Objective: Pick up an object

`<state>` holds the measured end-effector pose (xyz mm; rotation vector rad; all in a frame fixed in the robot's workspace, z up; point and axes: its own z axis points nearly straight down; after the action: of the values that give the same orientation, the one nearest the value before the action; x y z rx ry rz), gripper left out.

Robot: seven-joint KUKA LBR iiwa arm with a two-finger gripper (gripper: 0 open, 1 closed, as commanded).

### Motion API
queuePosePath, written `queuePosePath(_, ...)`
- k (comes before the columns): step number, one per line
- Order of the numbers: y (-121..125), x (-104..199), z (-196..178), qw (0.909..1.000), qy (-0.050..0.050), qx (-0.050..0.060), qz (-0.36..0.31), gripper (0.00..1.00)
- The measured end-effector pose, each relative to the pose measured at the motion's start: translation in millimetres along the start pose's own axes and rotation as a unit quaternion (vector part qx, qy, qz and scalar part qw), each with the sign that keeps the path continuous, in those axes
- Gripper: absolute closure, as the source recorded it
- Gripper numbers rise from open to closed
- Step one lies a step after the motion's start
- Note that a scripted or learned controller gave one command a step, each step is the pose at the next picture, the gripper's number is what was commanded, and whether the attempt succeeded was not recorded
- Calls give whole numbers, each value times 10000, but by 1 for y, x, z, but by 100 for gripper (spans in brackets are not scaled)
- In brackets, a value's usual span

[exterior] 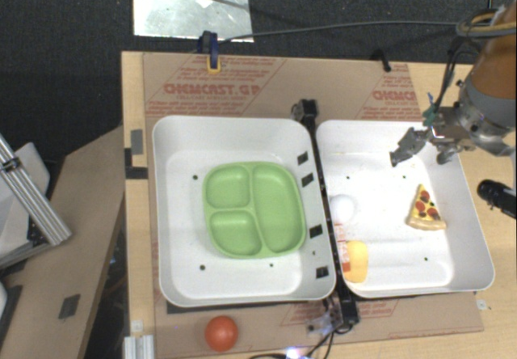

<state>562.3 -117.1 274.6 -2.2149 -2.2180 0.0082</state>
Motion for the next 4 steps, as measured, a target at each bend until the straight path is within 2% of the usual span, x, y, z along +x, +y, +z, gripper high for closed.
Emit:
queuePosePath(1,2,0,-6,10000,-7,-52,-11,0)
queuePosePath(2,6,0,37,10000,-8,-38,0,0)
queuePosePath(4,13,12,159,10000,-2,-31,3,0)
